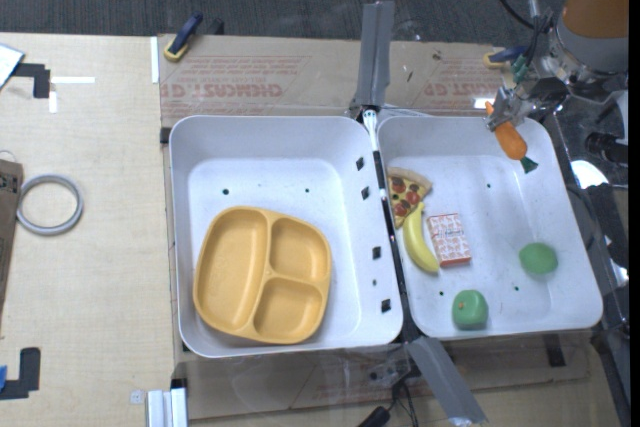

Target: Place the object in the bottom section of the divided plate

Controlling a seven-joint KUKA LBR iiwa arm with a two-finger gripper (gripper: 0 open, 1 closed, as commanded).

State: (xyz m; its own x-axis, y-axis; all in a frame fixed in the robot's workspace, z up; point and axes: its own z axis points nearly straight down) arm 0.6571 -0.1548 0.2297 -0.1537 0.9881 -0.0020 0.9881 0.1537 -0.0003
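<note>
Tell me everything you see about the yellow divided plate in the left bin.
The yellow divided plate looks like matte plastic, rounded-square, with raised ridges splitting it into three sections: one long section on the left and two smaller ones on the right. It lies flat, slightly rotated, on the floor of the left bin, toward the near side. No food lies in it, and only the bin touches it.

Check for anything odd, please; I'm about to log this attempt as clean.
The carrot hangs at the gripper over the right bin's far rim, off the floor. The divided plate holds nothing yet. Otherwise nothing stands out.
</note>
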